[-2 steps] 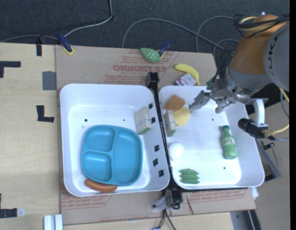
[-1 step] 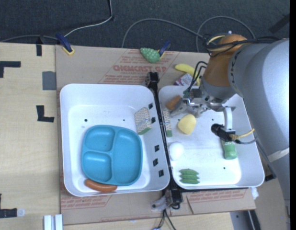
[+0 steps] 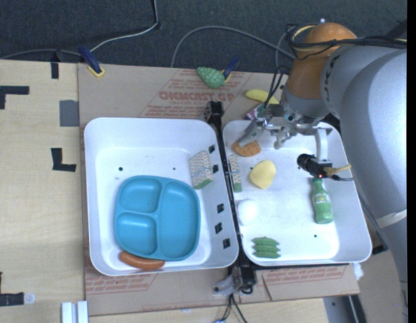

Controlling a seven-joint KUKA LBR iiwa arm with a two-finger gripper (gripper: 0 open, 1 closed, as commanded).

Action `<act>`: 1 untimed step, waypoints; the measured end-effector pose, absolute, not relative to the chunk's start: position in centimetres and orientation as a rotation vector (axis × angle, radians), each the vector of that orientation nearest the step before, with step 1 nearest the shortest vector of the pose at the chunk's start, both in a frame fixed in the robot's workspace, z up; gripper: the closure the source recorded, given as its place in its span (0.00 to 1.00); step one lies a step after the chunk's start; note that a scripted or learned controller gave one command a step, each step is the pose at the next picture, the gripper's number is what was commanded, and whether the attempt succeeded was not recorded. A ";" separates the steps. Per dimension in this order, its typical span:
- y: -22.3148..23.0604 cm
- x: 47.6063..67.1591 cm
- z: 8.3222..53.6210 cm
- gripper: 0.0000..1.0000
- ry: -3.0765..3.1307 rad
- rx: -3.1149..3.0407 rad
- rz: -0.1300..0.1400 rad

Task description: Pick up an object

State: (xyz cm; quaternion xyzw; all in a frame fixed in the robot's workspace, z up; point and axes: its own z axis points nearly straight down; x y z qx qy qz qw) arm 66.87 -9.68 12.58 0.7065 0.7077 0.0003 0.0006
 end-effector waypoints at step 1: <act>-9.5 66.9 8.5 0.00 2.222 2.218 -0.002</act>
